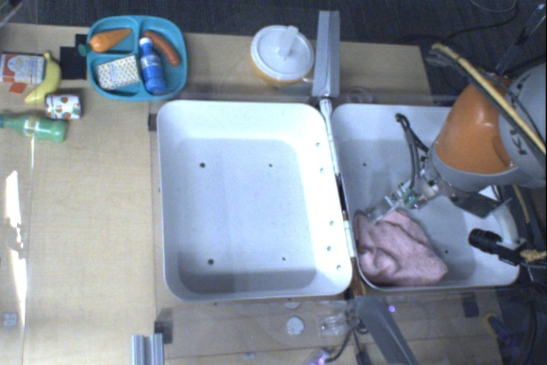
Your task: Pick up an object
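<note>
Reaching: arm [479, 141] is leaning into the right bin [376, 132].
Tool [403, 201]: hovering just above the pink cloth [397, 248]; grip state, I cannot tell.

A pink cloth [398, 249] lies in a white bin [376, 141]. The arm [479, 137] is grey with an orange band. On the tan counter [85, 226], a blue tray [175, 55] holds an orange carrot [111, 39]; nearby are a yellow banana [44, 79] and a green bottle [36, 127].
</note>
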Robot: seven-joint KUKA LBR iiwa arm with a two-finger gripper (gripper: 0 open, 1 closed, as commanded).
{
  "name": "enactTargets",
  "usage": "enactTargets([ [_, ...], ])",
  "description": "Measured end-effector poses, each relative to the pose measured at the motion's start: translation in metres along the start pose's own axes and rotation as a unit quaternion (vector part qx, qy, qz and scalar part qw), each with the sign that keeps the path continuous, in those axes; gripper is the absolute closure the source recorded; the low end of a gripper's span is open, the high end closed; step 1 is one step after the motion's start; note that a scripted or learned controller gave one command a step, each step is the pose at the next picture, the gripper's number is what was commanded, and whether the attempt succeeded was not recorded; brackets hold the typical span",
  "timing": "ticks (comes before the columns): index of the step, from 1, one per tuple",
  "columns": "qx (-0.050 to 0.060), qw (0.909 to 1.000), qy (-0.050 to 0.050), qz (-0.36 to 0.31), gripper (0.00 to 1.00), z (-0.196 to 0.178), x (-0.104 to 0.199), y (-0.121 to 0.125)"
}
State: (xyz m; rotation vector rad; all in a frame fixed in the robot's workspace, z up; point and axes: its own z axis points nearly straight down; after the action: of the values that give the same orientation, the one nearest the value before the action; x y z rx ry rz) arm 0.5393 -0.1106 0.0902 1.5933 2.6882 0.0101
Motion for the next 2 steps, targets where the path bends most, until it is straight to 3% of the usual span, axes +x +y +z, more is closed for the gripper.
enactTargets([
  [1,-0.002,1.0000,-0.002,0.001,1.00,-0.0096,-0.0023,0.0020],
  [2,-0.002,1.0000,-0.002,0.001,0.00,-0.0096,-0.0022,0.0020],
])
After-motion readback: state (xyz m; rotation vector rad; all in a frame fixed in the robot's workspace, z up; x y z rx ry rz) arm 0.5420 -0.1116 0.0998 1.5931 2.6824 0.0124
